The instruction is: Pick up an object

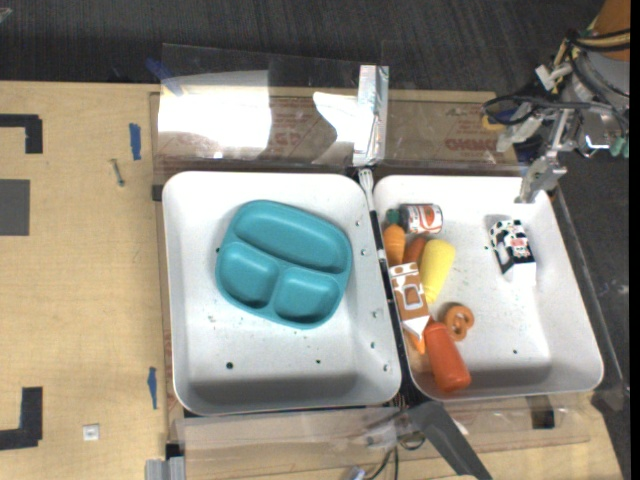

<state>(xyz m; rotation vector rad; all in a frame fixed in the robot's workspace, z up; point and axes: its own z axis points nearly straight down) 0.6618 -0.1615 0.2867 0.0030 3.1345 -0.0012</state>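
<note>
Hand (pixel 535 183) hovering over right bin's (pixel 570 358) far edge, grip state unclear, black-and-white toy (pixel 510 242) lying near, teal tray (pixel 283 261) sitting in left bin (pixel 190 298).

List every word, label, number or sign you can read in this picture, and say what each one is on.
No text here can be read with confidence.
Clear panel behind the right bin: reddish lettering, too blurred.
Clear panel behind the left bin: faint reddish lettering, washed out by glare.
Small can: label too small.
Orange and white carton: markings unreadable.
Black and white toy: pattern, no lettering discernible.
</note>
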